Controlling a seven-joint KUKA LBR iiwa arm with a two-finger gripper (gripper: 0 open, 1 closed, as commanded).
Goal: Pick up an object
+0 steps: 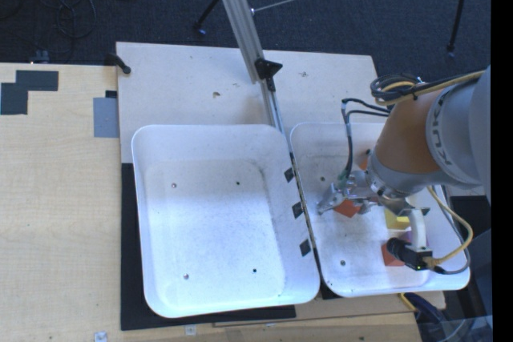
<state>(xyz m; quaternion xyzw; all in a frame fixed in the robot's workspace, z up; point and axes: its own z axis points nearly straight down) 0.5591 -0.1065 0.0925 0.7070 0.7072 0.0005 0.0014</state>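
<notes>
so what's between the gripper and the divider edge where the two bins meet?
Camera view: bare white floor of the right bin lies between the gripper and the divider edge. The orange object sits at the gripper, not in that stretch.

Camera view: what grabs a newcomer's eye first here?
The grey arm with its orange band, reaching in from the right over the right bin. Its gripper sits low in that bin, just above a small orange-red object; another orange piece lies nearer the bin's right edge. The larger left bin and the slanted aluminium rail above the bins also stand out.
</notes>
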